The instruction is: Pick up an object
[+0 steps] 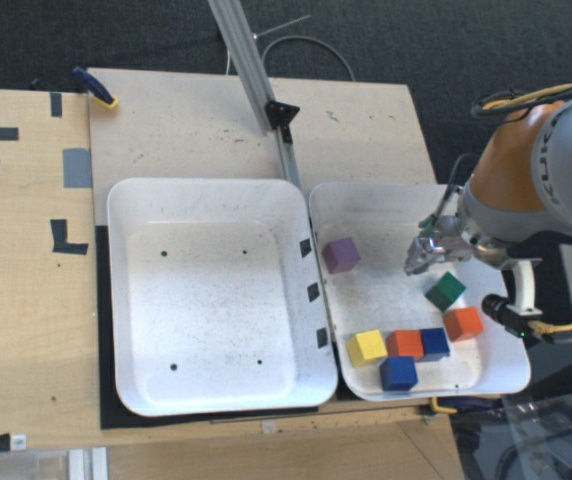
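White plastic formed both shallow bins on the bench: the left bin (206,298) and the right bin (366,218) were set side by side, their rims touching. The grey arm with the orange band (526,173) was seen reaching in from the right, and its two-finger gripper (421,260) was placed low over the right bin, above bare floor. Nothing was seen between the gripper's metal tips; whether they were spread or closed could not be told. A small green cube (446,291) was seen just near and to the right of the gripper, tilted on its edge. A purple cube (341,255) was seen to the left of the gripper, well apart from it. Along the near wall of the right bin a cluster was gathered: a yellow cube (369,346), an orange cube (404,344) and a blue cube (433,343) in a row, a second blue cube (398,372) just nearer, and a second orange cube (463,322) at the right end.
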You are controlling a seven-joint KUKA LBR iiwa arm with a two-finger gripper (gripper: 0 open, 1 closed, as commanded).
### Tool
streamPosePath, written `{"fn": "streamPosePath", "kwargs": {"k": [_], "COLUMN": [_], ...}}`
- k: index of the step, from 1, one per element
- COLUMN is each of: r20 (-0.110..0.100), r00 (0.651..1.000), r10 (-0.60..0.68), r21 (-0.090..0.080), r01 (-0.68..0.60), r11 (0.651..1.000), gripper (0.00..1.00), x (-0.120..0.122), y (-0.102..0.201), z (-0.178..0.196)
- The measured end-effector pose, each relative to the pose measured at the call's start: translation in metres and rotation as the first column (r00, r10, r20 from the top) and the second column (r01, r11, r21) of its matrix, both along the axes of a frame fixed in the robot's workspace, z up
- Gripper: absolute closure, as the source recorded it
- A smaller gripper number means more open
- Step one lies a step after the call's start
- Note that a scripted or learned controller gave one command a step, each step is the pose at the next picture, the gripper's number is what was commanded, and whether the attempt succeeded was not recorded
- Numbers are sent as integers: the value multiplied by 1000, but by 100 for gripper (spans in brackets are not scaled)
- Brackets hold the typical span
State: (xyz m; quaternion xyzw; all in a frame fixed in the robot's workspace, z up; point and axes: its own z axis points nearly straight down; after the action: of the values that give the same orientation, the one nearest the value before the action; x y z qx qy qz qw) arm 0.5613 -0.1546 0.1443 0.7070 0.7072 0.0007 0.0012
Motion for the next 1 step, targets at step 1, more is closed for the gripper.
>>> {"fn": "streamPosePath", "kwargs": {"k": [1], "r20": [3], "r00": [1000], "r10": [1], "r21": [-1], "r01": [-1], "r11": [1000], "gripper": [100], "x": [10], "y": [0], "z": [58]}}
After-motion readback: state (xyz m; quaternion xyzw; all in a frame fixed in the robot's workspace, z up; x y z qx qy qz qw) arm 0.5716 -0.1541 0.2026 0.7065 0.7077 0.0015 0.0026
